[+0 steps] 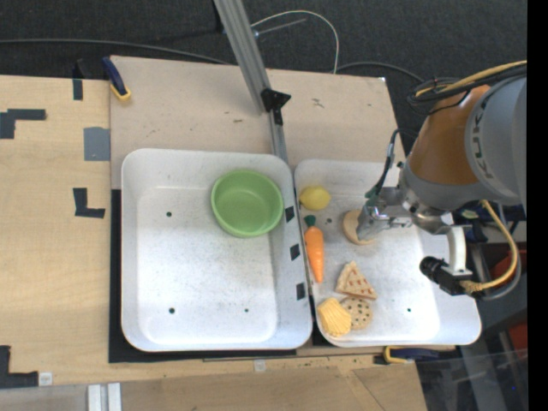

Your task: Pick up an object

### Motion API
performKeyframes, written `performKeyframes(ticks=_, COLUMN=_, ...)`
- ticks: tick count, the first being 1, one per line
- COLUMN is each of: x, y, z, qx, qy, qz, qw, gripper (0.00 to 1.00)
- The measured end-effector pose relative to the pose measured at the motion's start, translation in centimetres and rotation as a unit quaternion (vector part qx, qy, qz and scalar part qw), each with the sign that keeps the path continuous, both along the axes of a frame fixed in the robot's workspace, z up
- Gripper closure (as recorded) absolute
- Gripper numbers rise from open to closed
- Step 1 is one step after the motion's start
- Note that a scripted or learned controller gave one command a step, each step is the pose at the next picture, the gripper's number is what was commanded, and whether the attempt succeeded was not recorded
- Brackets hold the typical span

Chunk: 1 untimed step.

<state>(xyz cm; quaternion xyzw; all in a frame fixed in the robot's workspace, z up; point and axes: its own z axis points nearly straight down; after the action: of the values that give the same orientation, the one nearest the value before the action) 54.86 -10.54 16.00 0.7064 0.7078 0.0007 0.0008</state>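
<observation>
Here, pincer point(368, 226) over seemingly round tan disc point(353, 227)

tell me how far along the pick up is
Done: the arm has reached into the right bin and its hand sits low over a round tan piece. In hand: nothing can be confirmed as gripped. Left: close on it and lift. The carrot, lemon and green bowl lie untouched.

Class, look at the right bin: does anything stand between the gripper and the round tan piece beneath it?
Nothing visible does. The gripper sits directly over the round tan piece in the right bin. The lemon and carrot lie apart, to the view's left.
</observation>
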Motion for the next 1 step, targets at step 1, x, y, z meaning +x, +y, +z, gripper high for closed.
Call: performKeyframes(ticks=1, x=0.55, y=-0.92, z=5.06, qx=-0.0006, qy=-0.001, qz=-0.001, qw=1.0000, gripper=1.00)
